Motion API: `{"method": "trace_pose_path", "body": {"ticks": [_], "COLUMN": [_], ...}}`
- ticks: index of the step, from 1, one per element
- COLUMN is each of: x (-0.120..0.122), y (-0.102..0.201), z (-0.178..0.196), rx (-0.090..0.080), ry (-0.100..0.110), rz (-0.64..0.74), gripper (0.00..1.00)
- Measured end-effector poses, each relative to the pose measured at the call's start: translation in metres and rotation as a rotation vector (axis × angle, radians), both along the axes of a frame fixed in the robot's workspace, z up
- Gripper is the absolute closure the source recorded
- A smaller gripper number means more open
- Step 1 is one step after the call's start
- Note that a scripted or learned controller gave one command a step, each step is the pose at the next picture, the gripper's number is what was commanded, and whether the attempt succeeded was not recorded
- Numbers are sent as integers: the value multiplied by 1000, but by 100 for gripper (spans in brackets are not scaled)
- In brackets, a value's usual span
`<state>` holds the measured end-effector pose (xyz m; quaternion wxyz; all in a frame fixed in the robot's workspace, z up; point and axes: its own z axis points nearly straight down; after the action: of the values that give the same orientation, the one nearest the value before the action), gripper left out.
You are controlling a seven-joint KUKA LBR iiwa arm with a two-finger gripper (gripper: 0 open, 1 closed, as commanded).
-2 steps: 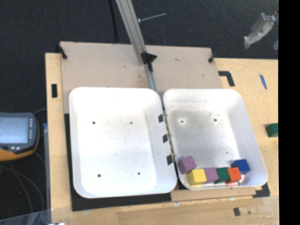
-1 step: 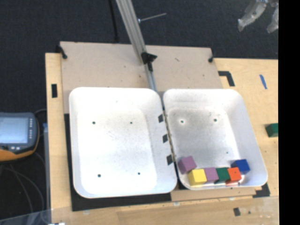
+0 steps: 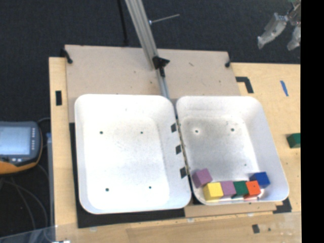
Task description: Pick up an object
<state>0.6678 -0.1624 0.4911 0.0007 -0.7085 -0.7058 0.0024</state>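
Gripper (image 3: 281,28) at top right, well off the bins; finger state cannot tell. Blocks crowd right bin (image 3: 263,116) near corner: purple block (image 3: 202,176), yellow block (image 3: 213,190), blue block (image 3: 260,178).

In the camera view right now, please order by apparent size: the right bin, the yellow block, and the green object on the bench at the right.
1. right bin, by far the largest.
2-3. yellow block and green object: they look alike, and the green object is cut by the picture edge, so I do not rank them.
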Motion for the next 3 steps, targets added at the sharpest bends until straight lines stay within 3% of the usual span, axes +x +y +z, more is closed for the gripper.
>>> {"method": "trace_pose_path", "body": {"ticks": [1, 2, 3], "x": [12, 12, 12], "y": [-18, -15, -47], "z": [-84, -125, 61], "rx": [1, 0, -3], "ry": [3, -1, -16], "rz": [2, 1, 0], "gripper": [0, 0, 0]}}
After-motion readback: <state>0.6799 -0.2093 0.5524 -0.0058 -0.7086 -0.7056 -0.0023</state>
